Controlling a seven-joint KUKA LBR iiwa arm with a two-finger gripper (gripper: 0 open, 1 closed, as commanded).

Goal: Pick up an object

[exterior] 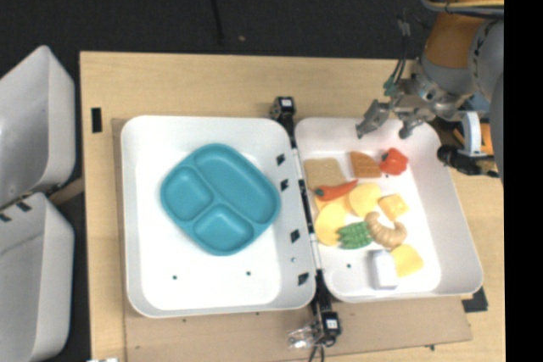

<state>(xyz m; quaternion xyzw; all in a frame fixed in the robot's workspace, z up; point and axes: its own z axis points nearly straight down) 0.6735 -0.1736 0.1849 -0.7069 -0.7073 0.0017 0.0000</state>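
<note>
The right bin (458,208) holds several toy foods: a brown bread slice (322,173), an orange wedge (365,164), a red tomato (394,160), an orange carrot (338,190), yellow pieces (365,199), a green piece (355,235), a tan curved piece (386,231) and a white block (383,270). My gripper (389,121) hangs open above the bin's back edge, its two dark fingers spread apart with nothing between them. It stands above and behind the tomato and the orange wedge.
The left bin (144,267) carries a blue divided plate (221,197). A black clip (282,107) sits at the back between the bins. White padded shapes (34,131) lie off the bench's left side. The grey arm with its orange band (465,21) comes in from the upper right.
</note>
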